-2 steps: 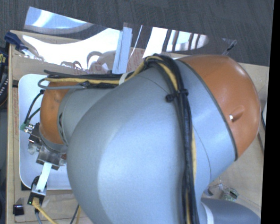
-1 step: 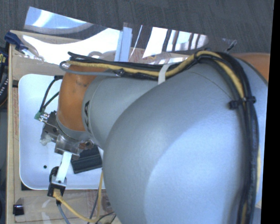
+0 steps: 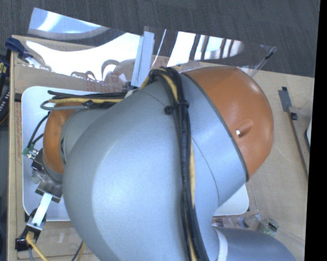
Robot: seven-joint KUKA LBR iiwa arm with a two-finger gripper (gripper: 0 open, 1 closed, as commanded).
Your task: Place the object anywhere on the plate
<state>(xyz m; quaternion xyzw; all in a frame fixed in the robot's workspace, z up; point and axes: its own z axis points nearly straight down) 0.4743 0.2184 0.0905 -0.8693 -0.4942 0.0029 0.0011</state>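
Dark grey carpet is showing at twelve o'clock, while bright light is glaring off the pale wooden surface at three.

the arm's grey and orange body covers nearly the whole scene, so neither the plate nor the object can be made out. a strip of white bin shows at nine o'clock.

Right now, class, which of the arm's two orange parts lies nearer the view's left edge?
The narrow orange band, tucked beside the wrist at left. The broad orange dome sits at upper right.
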